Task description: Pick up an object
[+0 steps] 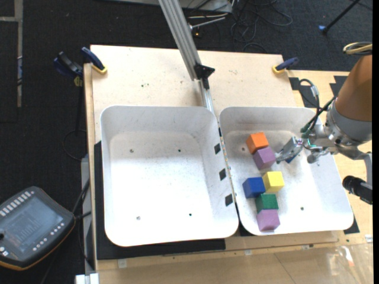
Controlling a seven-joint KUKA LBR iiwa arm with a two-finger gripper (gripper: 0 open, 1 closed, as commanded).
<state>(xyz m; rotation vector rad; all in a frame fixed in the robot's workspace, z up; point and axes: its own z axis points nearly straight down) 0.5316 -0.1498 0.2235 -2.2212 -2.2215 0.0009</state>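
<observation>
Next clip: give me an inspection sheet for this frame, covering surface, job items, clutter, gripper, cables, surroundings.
Surface: bench bears left bin and right bin.
Job's things: in right bin, orange block, purple block, yellow block, blue block, green block, second purple block.
Clutter: nothing seen.
Gripper: gripper beside the upper purple block, nothing held.
Cables: black cables on floor behind bench.
Surroundings: pendant lower left.

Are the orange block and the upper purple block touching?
Touching. The camera view shows the orange block pressed against the upper purple block, no white bin floor between them.
</observation>
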